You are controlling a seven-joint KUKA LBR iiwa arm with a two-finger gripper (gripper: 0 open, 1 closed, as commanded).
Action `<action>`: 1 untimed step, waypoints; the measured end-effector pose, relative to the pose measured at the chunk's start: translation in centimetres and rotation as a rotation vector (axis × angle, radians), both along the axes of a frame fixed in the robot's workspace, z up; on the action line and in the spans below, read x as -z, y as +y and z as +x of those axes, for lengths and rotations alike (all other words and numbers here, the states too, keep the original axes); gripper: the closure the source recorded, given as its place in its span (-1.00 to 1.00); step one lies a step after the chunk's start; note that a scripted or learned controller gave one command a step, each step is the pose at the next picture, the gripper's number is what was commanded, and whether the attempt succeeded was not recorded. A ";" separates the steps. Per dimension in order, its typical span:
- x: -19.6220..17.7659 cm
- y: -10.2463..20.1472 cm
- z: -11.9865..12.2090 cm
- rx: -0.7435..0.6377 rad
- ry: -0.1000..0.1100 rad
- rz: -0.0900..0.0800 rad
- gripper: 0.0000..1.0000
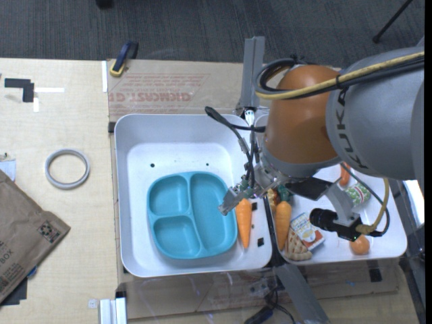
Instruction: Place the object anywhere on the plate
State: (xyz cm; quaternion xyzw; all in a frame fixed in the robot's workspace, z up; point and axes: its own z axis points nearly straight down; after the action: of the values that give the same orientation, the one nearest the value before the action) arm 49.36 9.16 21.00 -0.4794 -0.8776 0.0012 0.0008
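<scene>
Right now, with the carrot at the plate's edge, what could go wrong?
1. The carrot hangs at the end effector over the right rim of the blue plate, not its wells; released here, it may slide off into the left bin.
2. A second carrot lies close by in the right bin; a sideways drift could brush it.

From my seat, the blue plate (189, 214) lies bare across its three wells, open to approach from nine and twelve o'clock. At its three o'clock, a carrot (244, 223) and the bin wall (264, 238) crowd the edge, under my arm (337, 113).
</scene>
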 end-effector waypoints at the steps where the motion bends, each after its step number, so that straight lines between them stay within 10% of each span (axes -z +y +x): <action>1: 0.0 0.0 0.0 0.000 0.000 0.000 -1.00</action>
State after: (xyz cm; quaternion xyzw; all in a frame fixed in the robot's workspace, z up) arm 49.36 9.16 21.00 -0.4794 -0.8776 0.0012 0.0008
